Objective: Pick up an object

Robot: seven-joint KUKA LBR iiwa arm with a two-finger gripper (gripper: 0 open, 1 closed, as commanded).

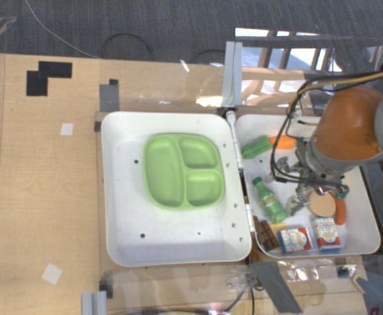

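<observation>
Nearest the camera, along the front wall of the right bin (368, 241), two small blue-and-white cartons (294, 239) (326, 233) stand side by side, just in front of the gripper (299, 199), with a brown chocolate bar (265, 233) beside them, in front of the gripper and toward the view's left. The gripper hangs low over the middle of this bin; how wide its jaws stand cannot be told, and nothing shows between them. Just beside it toward the view's right lies a round tan disc (322, 205), and touching that disc's far side from the gripper, a small red sausage (339, 210). A green bottle (270, 201) lies near the gripper on the view's left. Beyond the gripper, near the bin's back wall, lie a green packet (256, 147) and an orange piece (284, 142), partly hidden by cables. The arm's orange band (349, 125) rises above the gripper. Well apart, toward the view's left, the left bin (132, 241) bears a green divided plate (181, 170).
</observation>
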